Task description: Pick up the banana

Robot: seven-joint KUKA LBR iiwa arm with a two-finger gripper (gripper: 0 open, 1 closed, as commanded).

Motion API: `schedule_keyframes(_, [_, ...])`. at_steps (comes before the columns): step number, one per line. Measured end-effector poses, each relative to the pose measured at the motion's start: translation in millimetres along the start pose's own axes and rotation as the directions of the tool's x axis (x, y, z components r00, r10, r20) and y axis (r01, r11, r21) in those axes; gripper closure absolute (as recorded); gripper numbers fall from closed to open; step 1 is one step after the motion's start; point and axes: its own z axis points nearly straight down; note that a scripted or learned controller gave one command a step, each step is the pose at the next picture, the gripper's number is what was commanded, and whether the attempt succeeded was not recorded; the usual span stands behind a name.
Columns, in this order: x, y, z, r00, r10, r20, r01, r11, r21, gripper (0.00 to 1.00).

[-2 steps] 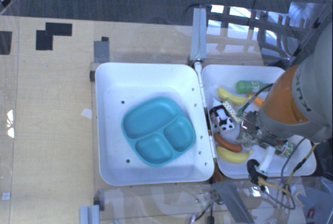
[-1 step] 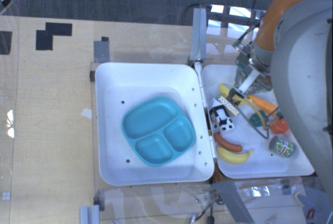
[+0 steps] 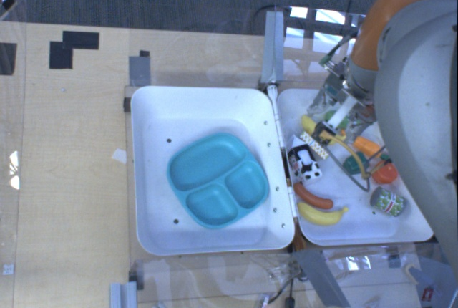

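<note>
Wooden counter (image 3: pixel 71 156) carries two white bins. We see a blue divided plate (image 3: pixel 218 179) in the left bin (image 3: pixel 150 156). We locate the banana (image 3: pixel 320 213) at the right bin's (image 3: pixel 358 231) near edge, beside a red sausage (image 3: pixel 313 196). We cannot tell the claw's (image 3: pixel 335 109) opening; it hangs over the far clutter.

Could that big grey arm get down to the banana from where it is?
Probably yes. The banana lies uncovered at the near edge of the right bin, beside a red sausage, with nothing on top; the end effector hangs farther back.
</note>
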Motion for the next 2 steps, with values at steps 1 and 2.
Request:
schedule_keyframes(1, [6.4, 46.3, 95.5, 1.0, 0.003, 0.001, -0.003, 1.0, 0.003, 0.0])
schedule_keyframes(2, [8.6, 44.5, 88.4, 1.0, -0.007, 0.002, 0.007, 1.0, 0.005, 1.0])
